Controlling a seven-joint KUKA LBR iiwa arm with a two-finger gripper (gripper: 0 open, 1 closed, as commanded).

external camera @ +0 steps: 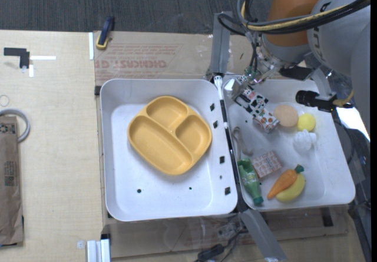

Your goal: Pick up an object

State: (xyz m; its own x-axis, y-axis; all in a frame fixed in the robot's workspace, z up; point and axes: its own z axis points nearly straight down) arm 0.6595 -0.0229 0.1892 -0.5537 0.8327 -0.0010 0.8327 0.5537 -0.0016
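In the right bin (330,196), the patterned box (262,115) lies near the upper left corner with its long axis running diagonally, from upper left down to lower right, its lower end just beside the round tan ball (287,115). The tool (246,83) sits over the upper left end of that box, at or very near it, but the wrist and cables crowd the spot, so I cannot tell how wide it stands or whether it has hold of anything. Right of the tan ball is a yellow ball (307,122), with a white object (303,141) just below it. Lower in the same bin, a pink checked block (267,164) lies tilted, a green bottle (250,181) lies along the left wall pointing up and down the view, and an orange carrot (284,181) rests slantwise across a yellow fruit (294,190), its green top to the upper right. The left bin (118,196) holds a yellow divided plate (169,134), set at an angle. Both bins stand on the bench (47,137).
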